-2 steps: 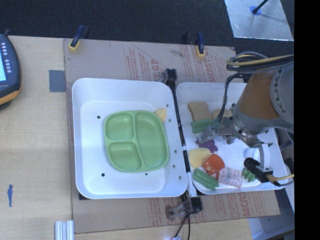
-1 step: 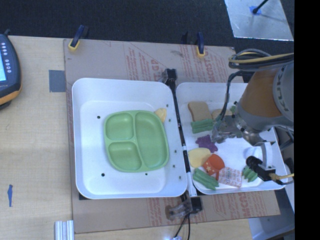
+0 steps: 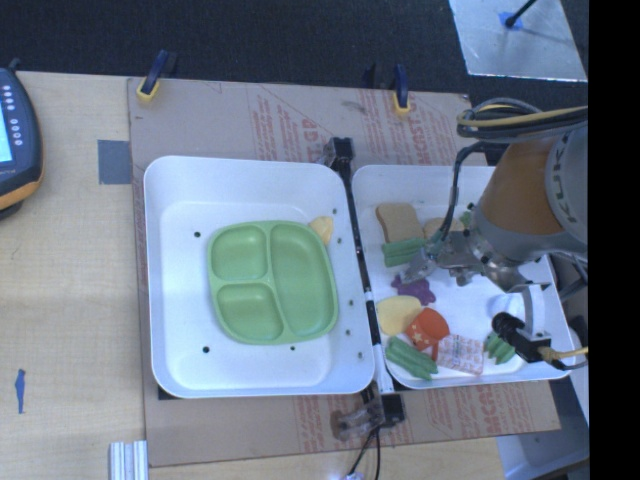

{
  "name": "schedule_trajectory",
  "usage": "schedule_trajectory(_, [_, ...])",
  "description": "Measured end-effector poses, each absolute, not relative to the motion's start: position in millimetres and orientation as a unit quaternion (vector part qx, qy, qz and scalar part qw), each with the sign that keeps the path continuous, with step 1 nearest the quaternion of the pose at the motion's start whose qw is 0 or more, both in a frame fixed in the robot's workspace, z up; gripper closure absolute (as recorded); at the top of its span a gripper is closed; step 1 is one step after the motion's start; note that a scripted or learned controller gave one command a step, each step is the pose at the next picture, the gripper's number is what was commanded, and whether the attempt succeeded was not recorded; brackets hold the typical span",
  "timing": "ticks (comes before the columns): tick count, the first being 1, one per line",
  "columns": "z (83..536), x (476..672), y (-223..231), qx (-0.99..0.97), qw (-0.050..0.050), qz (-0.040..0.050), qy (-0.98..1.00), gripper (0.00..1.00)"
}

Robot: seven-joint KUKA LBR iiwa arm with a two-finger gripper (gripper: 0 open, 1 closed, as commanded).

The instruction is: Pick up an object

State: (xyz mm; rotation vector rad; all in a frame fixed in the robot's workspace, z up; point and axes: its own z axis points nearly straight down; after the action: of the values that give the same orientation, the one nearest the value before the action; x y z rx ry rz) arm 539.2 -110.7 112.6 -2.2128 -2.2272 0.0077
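Observation:
The right bin [image 3: 372, 183] holds several toy foods. A tan toast slice [image 3: 398, 220] lies at its far left, with a green piece [image 3: 400, 253] just below it. Further toward the front are a purple piece [image 3: 413, 290], a yellow piece [image 3: 396, 315], a red piece [image 3: 431, 326], a green pod [image 3: 410, 358] and a pale pink packet [image 3: 463, 354]. My gripper [image 3: 443, 259] hangs low over the bin's middle, its tip right beside the green piece. The grey wrist and orange band [image 3: 515, 193] hide the bin's right part.
The left bin [image 3: 170, 268] carries a light green divided plate [image 3: 272, 281] with a small yellow item [image 3: 321, 229] at its far right corner. A black clip [image 3: 341, 151] joins the bins. A handheld pendant [image 3: 15, 138] lies at the far left. Cables [image 3: 510, 116] loop above the arm.

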Motion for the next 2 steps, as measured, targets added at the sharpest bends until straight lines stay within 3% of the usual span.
schedule_trajectory(1, [123.1, 539.4, -111.6, -0.705, 0.001, 0.0026, -0.710, 1.00])
schedule_trajectory(2, [122.7, 539.3, -111.5, -0.705, 0.001, 0.0029, -0.710, 0.00])
